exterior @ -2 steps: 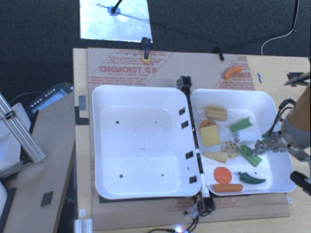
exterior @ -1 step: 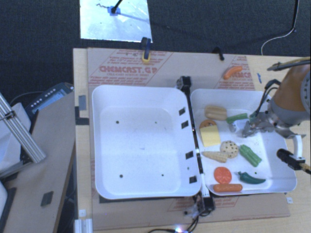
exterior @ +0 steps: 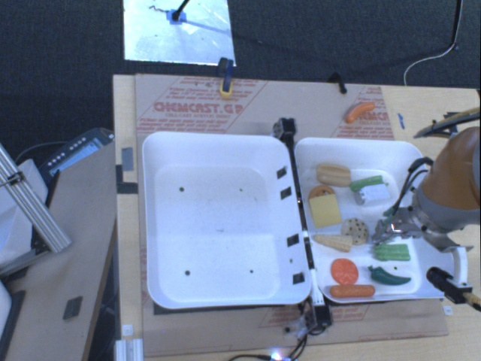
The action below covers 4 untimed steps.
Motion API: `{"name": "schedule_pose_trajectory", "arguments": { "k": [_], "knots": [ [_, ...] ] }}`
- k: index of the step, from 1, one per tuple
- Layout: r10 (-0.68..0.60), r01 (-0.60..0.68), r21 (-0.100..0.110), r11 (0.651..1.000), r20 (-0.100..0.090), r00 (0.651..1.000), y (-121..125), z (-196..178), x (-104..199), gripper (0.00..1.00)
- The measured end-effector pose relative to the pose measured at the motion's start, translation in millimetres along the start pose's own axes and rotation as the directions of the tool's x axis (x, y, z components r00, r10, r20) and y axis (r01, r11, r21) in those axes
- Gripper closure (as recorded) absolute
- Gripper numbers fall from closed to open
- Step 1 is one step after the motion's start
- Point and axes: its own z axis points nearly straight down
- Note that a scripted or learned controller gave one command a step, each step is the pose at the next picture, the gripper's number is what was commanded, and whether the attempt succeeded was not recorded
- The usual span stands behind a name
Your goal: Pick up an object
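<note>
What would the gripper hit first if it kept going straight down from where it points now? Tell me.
Most likely the green ridged piece, or the bin floor beside it. The gripper hangs at that piece's upper left edge, with the round speckled cracker just to its left. Depth is unclear from this slant.

Both white bins, left (exterior: 218,224) and right (exterior: 406,153), look like smooth, faintly glossy plastic. Under them lies a matt board (exterior: 203,105) printed with red lettering. The toy foods appear as shiny plastic: the red disc (exterior: 344,270), green pepper (exterior: 388,276) and yellow block (exterior: 325,210). The arm's orange band (exterior: 457,177) has a satin sheen.
</note>
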Motion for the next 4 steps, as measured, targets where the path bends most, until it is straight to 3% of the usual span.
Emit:
{"name": "schedule_pose_trajectory", "arguments": {
  "k": [1,2,3,4],
  "knots": [
    [-0.001,0.001,-0.006,1.000,0.003,1.000,3,-1,-1,0.00],
    [-0.010,0.010,-0.008,1.000,0.002,1.000,35,-1,60,0.00],
    [-0.008,0.008,-0.012,1.000,0.004,1.000,102,-2,88,0.00],
    [-0.005,0.005,-0.010,1.000,0.005,1.000,140,-2,61,0.00]
  ]
}}
